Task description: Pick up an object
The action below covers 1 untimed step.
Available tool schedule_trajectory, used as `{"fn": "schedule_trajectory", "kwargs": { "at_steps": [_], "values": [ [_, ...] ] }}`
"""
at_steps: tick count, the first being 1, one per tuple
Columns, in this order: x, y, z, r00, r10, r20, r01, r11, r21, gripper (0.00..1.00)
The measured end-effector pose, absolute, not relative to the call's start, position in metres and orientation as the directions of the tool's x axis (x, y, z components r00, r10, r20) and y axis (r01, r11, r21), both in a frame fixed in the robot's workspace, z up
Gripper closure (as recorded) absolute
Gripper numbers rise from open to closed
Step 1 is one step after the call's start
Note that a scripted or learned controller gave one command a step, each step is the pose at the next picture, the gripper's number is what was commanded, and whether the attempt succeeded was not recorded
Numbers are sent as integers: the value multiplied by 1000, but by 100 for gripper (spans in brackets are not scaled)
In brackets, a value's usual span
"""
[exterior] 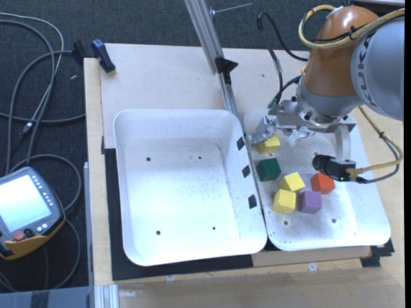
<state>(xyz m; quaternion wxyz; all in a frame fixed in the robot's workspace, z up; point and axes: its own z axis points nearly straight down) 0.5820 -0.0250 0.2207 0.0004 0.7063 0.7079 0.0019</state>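
Jaws [268, 135], low at the right bin's [359, 233] far-left corner; their opening cannot be told. A yellow block [269, 144] lies touching or just beneath them. The green block [269, 169] lies nearer the counter's front edge.

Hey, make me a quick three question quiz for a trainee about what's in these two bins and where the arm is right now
1. True or false: all the blocks lie in the right bin.
2. Which block lies closest to the pincer? A) purple block B) green block C) the yellow block at the bin's far end
3. Fill in: the orange block sits directly beside the ____ block.

Key
1. True. All six blocks sit in the right bin, none in the left bin.
2. C.
3. Purple.
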Motion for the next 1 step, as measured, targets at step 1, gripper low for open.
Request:
{"fn": "schedule_trajectory", "kwargs": {
  "at_steps": [1],
  "values": [
    [547, 6, 198, -3, 1000, 3, 1000, 3, -7, 0]
  ]
}}
